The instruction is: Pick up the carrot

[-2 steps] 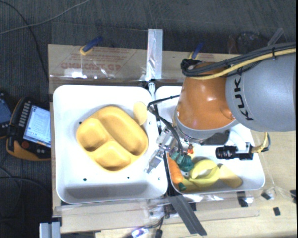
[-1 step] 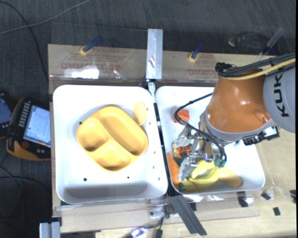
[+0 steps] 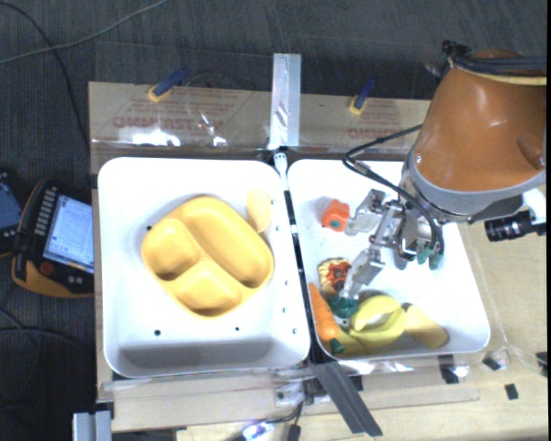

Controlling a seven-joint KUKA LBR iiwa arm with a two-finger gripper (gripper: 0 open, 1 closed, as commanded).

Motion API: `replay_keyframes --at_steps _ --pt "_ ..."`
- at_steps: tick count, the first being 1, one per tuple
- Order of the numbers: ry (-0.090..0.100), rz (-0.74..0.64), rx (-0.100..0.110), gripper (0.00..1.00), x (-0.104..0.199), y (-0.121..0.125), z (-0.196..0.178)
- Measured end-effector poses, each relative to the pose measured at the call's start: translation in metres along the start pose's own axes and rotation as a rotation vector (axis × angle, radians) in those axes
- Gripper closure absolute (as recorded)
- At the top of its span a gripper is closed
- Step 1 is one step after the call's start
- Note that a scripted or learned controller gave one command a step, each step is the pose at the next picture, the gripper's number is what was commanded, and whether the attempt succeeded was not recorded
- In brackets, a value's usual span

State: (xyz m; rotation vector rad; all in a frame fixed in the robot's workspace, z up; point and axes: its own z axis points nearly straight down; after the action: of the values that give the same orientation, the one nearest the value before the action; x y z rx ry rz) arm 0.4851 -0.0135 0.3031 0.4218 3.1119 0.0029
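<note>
The carrot [image 3: 321, 317] is a slim orange piece lying along the left wall of the right bin [image 3: 459, 288], near its front corner. My gripper [image 3: 353, 259] hangs over the middle of that bin, up and to the right of the carrot and apart from it. It is open with nothing between its fingers. One fingertip [image 3: 352, 288] reaches down beside a small patterned item [image 3: 331, 272], just above the carrot's upper end.
A yellow banana-like toy [image 3: 388, 321] and a green piece [image 3: 343, 309] crowd the carrot's right side. A small orange object [image 3: 335, 216] sits farther back. The left bin [image 3: 119, 274] holds a yellow divided plate [image 3: 207, 255] and a pale item [image 3: 259, 209].
</note>
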Motion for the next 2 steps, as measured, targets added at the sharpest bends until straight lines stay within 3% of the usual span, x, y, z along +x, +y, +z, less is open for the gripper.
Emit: replay_keyframes --at_steps 1,2 --pt "0.002 -0.204 0.001 0.00 0.002 0.000 0.106" --pt "0.003 -0.541 0.000 0.00 0.000 -0.008 0.120"
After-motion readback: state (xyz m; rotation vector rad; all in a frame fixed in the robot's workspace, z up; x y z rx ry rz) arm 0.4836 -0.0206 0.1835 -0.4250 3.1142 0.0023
